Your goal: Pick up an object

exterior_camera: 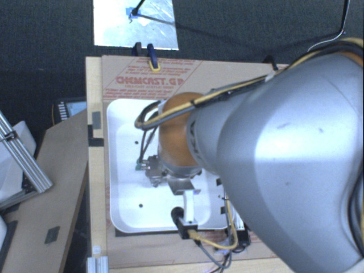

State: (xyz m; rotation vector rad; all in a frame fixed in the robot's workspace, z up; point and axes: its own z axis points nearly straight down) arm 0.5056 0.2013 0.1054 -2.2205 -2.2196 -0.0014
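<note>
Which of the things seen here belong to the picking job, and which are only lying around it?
For the job:
- the grey arm, reaching in from the right
- the white bin under its wrist

Only around:
- the brown board with red lettering
- the shiny sheet
- the two clamps
- the metal rail

Light diffuse, from overhead; moderately bright. White bin (122, 152) around the gripper (149, 167) reads close to overexposed, with little surface detail. Only faint, soft-edged shading on the bin floor just below the gripper. Arm (284, 152) casing, right of the gripper and nearest the lens, is out of focus and carries a broad dull sheen. Shiny sheet (136, 16) well above the gripper gives patchy glare. Overall soft, low resolution, slightly grainy in the dark surround.
</note>
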